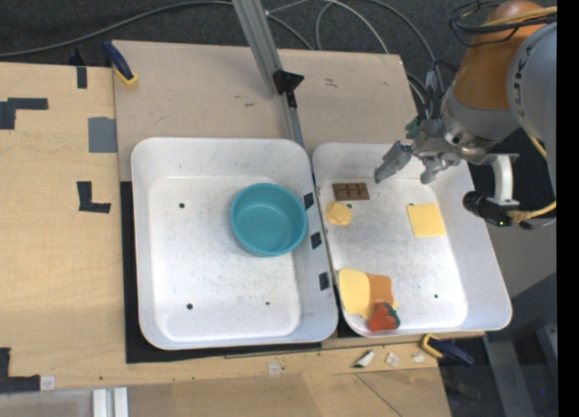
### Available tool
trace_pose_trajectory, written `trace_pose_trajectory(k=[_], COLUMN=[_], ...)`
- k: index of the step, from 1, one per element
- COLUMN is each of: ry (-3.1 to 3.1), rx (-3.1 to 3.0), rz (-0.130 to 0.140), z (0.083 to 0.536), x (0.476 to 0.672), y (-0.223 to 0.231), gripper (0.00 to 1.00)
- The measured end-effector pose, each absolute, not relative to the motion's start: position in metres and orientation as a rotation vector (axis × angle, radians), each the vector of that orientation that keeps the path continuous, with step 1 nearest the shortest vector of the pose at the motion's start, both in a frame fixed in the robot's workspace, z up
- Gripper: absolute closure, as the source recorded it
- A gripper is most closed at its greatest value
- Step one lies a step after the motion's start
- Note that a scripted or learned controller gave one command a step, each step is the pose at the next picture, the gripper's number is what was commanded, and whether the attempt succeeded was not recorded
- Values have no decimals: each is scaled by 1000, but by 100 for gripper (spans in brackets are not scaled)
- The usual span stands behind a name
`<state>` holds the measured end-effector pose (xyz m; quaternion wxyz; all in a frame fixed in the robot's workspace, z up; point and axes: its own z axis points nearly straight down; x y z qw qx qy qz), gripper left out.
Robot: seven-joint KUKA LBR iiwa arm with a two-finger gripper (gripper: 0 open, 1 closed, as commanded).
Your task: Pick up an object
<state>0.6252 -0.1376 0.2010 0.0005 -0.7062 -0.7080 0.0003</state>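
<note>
My gripper hovers over the far edge of the right bin, its two fingers spread open with nothing between them. Below and left of it lies a brown chocolate bar, and beside that a small yellow lump. A flat yellow square rests just below the gripper. At the bin's near left sit a yellow wedge, an orange piece and a red strawberry-like item.
The left bin holds a teal bowl. A slanted metal pole rises behind the bins. Cables run across the back of the bench. Blue-yellow clamps sit at the far left and near right.
</note>
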Motion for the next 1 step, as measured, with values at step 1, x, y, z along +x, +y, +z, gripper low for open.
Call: trace_pose_trajectory(k=[1], ry=[-2224], rx=[-2218], rz=[1], z=[201], x=[625], y=[-138], gripper=[0])
